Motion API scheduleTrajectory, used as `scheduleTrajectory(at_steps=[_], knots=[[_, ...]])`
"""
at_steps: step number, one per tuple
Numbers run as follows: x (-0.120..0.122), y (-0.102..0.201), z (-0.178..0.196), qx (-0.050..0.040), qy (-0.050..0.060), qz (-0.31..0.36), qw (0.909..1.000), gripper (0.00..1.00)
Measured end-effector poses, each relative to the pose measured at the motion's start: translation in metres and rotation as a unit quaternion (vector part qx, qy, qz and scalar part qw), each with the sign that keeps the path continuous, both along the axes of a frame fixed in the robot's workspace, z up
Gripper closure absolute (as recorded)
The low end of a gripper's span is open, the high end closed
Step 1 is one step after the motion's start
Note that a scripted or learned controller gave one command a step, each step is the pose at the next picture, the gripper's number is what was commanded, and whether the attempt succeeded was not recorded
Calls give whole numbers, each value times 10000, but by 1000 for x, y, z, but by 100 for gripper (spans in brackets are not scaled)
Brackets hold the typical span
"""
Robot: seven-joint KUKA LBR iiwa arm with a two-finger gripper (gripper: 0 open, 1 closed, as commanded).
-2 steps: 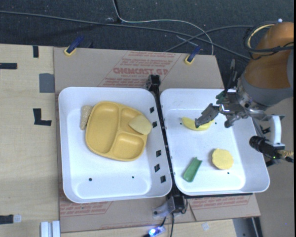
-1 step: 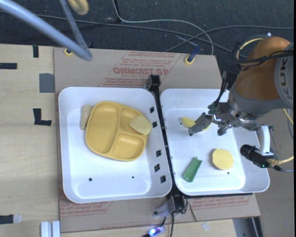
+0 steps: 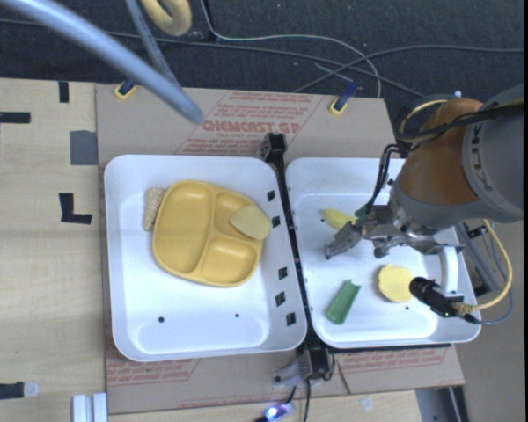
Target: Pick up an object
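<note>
Nearest candidate for picking: small yellow piece (image 3: 336,219) in the right bin (image 3: 317,178), upper-left part of its floor, just beside the fingertips; looks light and rigid, likely smooth toy plastic, so probably slippery under a pinch; best taken across its narrow width, squarely, to stop it squirting out. Green block (image 3: 341,301) lying lower on the same floor, slanted, elongated and flat-sided; probably the easiest hold, pinched across the short sides near the middle. Round yellow object (image 3: 393,283) to the right of the green block, near the arm's black fitting; domed and likely to roll or slip, better gripped low across its widest part. Gripper (image 3: 359,241) hanging low over the right bin, two fingers (image 3: 339,243) spread apart, nothing between them; tips between the yellow piece and the green block, touching neither so far as can be judged. Orange band and grey arm (image 3: 471,161) coming in from the right above it. Further out, left bin (image 3: 128,236) bearing a yellow divided tray (image 3: 198,231) with a pale yellow piece (image 3: 250,222) on its right edge and a tan sponge-like block (image 3: 151,207) tucked at its left; tray broad and shallow, awkward for a two-finger pinch except at the rim.
</note>
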State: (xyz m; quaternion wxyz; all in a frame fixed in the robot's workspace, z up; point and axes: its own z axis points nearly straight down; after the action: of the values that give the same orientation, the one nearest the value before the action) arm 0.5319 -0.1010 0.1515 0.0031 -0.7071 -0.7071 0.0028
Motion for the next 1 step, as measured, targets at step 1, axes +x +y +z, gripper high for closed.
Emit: scheduleTrajectory(at_steps=[1], knots=[[-1,6,-45,2,-2,7,10000,0]])
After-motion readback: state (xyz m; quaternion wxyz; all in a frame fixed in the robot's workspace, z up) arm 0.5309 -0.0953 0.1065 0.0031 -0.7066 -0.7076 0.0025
